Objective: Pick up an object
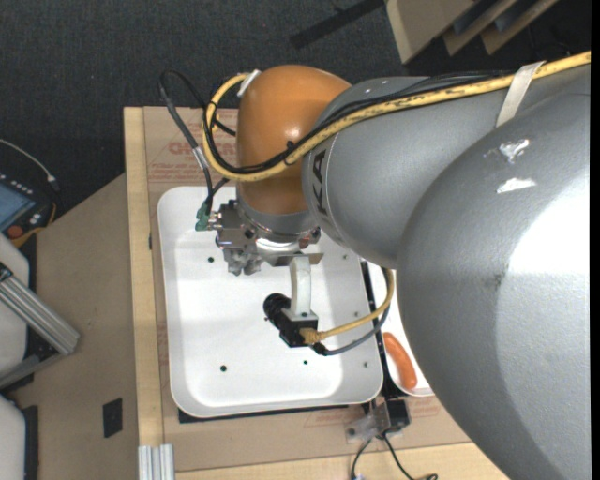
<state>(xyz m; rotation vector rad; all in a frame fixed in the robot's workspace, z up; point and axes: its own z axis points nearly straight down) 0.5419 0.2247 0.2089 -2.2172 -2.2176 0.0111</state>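
Two-finger gripper (246,262) poised low over shallow white plastic bin (202,375); finger state cannot be told. Orange carrot-like object (401,363) better targeted, approached vertically.

arm (450,187): reaching in from right | orange wrist band (281,122): pointing down

A dark grey carpeted floor (84,56) is seen around a light wooden bench (141,281), while pale boards (469,28) are laid at the upper right, an aluminium rail (33,305) is set at the left, and the whole is lit evenly from above.
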